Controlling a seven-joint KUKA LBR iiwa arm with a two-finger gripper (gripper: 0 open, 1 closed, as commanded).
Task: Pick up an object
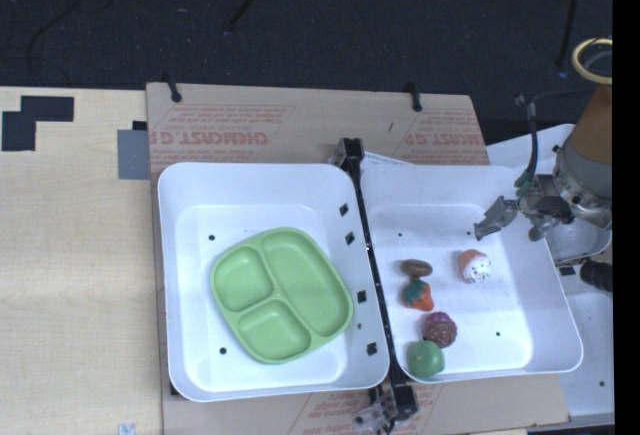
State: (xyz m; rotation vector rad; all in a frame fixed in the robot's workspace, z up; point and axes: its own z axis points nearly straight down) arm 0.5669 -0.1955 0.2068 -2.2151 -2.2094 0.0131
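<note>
Toy (474, 267) – just below pincer (512, 215)

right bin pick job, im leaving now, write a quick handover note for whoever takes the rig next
Gripper: above the right bin's upper right part, nothing seen between its fingers.
In the right bin: brown piece, orange and green toy, white and orange toy, dark red ball, green ball at the near edge.
Left bin: green divided plate.
Done: nothing picked yet.
Left: lower onto one object, grasp, lift. The white and orange toy lies nearest the gripper.
</note>
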